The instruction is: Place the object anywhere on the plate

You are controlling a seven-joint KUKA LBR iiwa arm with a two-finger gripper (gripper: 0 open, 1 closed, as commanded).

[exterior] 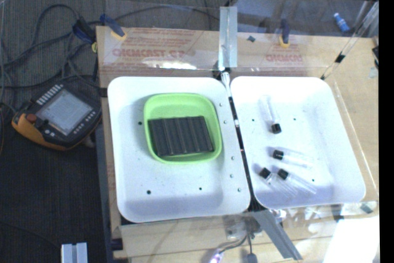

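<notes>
At the near edge of the bench (369,132) a grey metal bracket (276,236) angled out from under the seam where the two white bins met. In the right bin (345,132) lay four clear vials with black caps. The two nearest vials (294,183) lay side by side, almost touching, their caps toward the left and their bodies slanting to the near right. A third vial (292,159) lay a little farther back, its cap also at the left end. The fourth vial (269,114) sat apart from the others toward the far side, its cap at the near end. The left bin (129,182) held a green plate (180,103) with rounded corners, set toward the bin's far right part. On that plate rested the dark ribbed slab (181,136), lying flat within the rim and filling the plate's near half, with bare green left on the far half. Left of the bench, down on the dark floor, a handheld control pendant (58,117) sat with its screen up and black cables (43,28) looping away behind it. Beyond the bins a clear sheet with red lettering (154,52) lay across the far bench, a blue-and-yellow clamp (114,28) at its far left corner. An upright metal post (228,37) stood at the far end of the seam between the bins.
</notes>
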